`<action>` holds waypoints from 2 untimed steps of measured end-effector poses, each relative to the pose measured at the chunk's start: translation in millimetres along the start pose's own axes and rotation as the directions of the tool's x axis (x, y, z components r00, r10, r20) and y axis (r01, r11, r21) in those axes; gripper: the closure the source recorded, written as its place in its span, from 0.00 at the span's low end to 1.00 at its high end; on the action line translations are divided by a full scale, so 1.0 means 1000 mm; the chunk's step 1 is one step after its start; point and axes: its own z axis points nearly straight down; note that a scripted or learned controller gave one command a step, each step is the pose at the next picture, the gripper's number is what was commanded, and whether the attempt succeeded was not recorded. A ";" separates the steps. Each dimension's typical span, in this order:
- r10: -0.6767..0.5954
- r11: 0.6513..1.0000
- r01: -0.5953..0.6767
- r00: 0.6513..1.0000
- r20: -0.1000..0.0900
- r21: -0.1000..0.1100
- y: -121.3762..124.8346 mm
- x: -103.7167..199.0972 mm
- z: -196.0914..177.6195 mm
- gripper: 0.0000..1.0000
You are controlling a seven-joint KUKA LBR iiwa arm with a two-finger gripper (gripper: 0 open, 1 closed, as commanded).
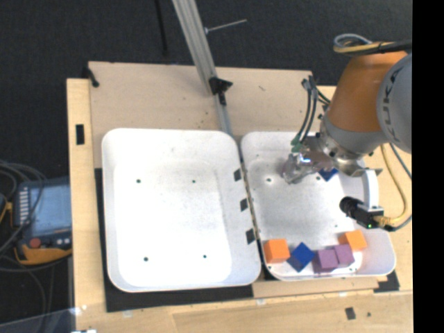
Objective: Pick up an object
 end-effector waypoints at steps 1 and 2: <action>0.000 1.000 0.000 1.000 0.000 0.001 -0.008 0.059 0.001 1.00; 0.000 1.000 0.000 1.000 -0.001 0.002 -0.026 0.107 -0.013 1.00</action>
